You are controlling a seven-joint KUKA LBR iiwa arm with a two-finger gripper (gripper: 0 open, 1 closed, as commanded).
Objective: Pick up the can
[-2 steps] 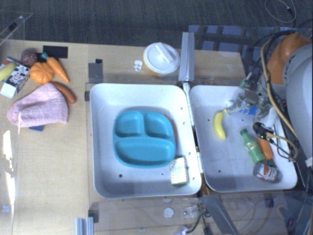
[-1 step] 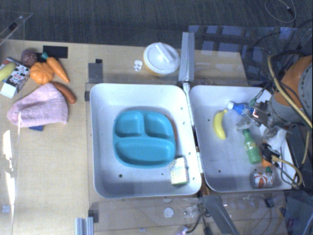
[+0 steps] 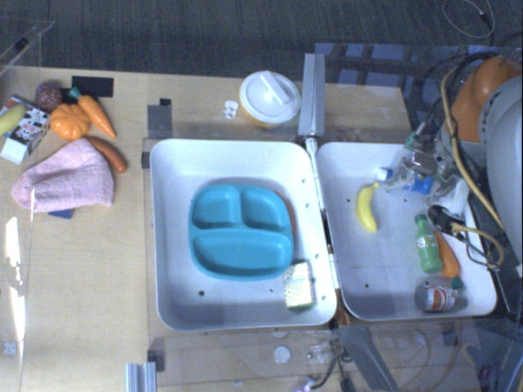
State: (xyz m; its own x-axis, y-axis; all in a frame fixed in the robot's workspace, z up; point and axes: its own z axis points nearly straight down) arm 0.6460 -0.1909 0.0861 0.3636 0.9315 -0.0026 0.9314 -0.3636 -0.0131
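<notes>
The can (image 3: 439, 298) lies on its side in the near right corner of the right bin (image 3: 351, 219); it is silver with a red and white label. My gripper (image 3: 424, 160) hangs over the far right part of that bin, well away from the can. Right under the gripper lies a clear bottle (image 3: 402, 176) with a blue label and a white cap. The grey arm with its orange band (image 3: 478, 96) and looped cables comes in from the right.
In the right bin a yellow banana (image 3: 367, 209) lies mid-left, with a green bottle (image 3: 427, 244) and a carrot (image 3: 448, 254) just beyond the can. The left bin holds a blue divided plate (image 3: 242, 231) and a sponge (image 3: 298, 287). A white lidded bowl (image 3: 270, 97) stands behind the bins.
</notes>
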